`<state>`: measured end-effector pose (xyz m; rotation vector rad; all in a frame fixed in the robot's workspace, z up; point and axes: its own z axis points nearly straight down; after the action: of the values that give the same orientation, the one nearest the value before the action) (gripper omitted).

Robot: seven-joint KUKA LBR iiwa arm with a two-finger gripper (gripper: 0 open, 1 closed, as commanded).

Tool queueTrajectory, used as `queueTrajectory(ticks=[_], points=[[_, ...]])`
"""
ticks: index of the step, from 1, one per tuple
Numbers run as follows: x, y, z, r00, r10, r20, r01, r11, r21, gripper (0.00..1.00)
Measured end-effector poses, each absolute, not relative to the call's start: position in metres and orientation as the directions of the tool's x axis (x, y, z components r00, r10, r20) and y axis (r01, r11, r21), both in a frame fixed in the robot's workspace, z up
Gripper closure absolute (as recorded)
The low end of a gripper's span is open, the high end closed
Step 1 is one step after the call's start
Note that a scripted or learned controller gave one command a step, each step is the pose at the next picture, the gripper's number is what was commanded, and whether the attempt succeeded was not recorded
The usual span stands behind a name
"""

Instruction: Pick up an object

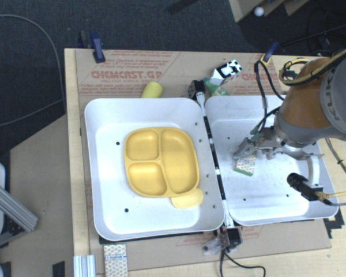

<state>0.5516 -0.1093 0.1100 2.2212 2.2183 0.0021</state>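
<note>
Sponge-like pale block [245, 165] is lying on the floor of the right bin [265, 203], close to the divider, and it is sitting just below and a touch left of the gripper [249, 149], so the coming move is turning on a short drop rather than any sideways travel. Gripper is hanging right over it with its metal parts crowding the block's upper edge; I cannot tell how wide it is standing or whether it is gripping anything. Further out, the yellow divided tray [161, 161] is resting in the left bin [104, 154], well apart.
</note>
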Motion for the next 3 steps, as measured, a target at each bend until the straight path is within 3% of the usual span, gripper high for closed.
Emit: queueTrajectory(ticks=[1, 2, 3], points=[[0.526, -0.091, 0.084, 0.001, 1.000, 0.001, 1.000, -0.001, -0.003, 0.00], [0.529, -0.107, 0.084, 0.001, 1.000, -0.001, 1.000, -0.001, 0.001, 0.00], [0.529, -0.106, 0.094, 0.001, 1.000, 0.000, 1.000, -0.001, 0.002, 1.00]])
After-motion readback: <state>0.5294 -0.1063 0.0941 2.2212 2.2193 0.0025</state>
